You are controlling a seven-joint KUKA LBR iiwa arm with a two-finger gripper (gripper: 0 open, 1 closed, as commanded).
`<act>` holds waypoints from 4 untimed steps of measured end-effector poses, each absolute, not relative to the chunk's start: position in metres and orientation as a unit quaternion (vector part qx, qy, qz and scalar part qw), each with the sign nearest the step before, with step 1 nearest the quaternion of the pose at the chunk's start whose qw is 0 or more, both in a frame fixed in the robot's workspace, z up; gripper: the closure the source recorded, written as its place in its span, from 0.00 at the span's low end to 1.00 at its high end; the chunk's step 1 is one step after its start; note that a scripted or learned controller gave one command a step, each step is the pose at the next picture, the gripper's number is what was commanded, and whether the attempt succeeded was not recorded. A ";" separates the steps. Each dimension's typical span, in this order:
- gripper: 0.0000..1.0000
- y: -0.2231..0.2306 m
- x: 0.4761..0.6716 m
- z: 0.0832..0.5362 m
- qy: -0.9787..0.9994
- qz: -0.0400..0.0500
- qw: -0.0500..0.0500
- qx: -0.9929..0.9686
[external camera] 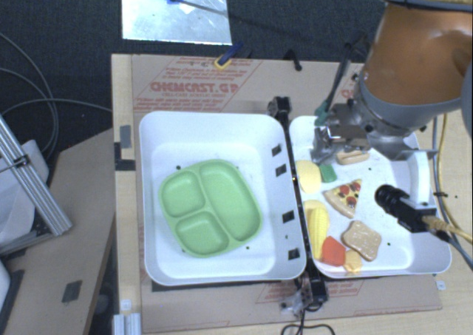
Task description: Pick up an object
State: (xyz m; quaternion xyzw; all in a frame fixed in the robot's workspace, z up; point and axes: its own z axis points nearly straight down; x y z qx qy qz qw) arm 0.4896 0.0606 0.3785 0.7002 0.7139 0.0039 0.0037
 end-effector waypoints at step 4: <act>0.00 0.102 0.484 0.244 0.710 -0.006 -0.005 0.704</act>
